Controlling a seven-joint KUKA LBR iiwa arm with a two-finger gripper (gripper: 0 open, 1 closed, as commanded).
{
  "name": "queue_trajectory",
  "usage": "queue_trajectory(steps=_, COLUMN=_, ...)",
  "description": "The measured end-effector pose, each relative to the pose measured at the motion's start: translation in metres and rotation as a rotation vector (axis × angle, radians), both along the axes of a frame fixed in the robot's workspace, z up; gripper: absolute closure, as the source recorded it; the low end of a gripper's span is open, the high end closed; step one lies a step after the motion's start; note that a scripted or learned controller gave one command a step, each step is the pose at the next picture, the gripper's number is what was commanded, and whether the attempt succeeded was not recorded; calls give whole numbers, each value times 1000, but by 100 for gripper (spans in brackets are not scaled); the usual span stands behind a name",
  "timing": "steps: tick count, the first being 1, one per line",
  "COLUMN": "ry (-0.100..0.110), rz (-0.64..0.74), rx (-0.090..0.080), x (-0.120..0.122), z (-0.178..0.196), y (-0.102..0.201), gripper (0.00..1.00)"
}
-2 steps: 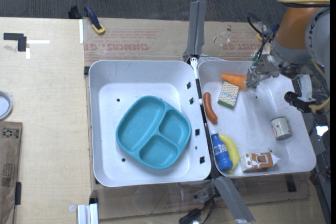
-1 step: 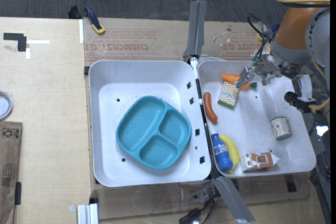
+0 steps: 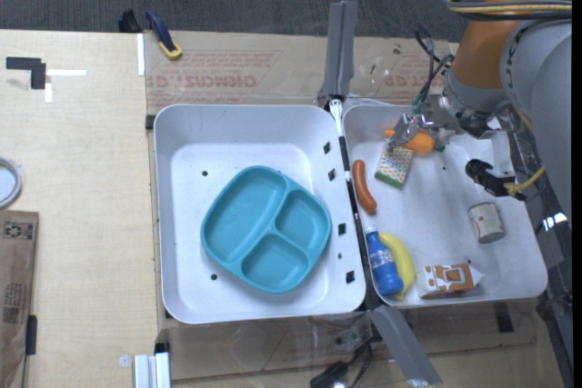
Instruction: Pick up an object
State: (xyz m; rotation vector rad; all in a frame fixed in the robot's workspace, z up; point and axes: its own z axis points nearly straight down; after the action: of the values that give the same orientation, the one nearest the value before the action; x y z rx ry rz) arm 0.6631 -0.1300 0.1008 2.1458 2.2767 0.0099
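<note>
The gripper [image 3: 416,128] sits low at the far end of the right bin [image 3: 509,286], touching an orange ball [image 3: 420,142]. I cannot tell its state.

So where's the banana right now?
The banana lies in the right bin, near its front left corner, touching the blue bottle on its left, with the small carton just to its right.

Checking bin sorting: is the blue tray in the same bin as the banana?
No. The blue tray lies in the left bin; the banana lies in the right bin.
</note>
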Motion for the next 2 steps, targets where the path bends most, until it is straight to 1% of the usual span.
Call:
queue_trajectory(steps=1, ry=8, rz=-3, rx=-7, x=-2, z=10, y=-6, gripper=100)
queue_trajectory(steps=2, ry=14, rz=-315, rx=4, x=-4, z=157, y=10, gripper=100)
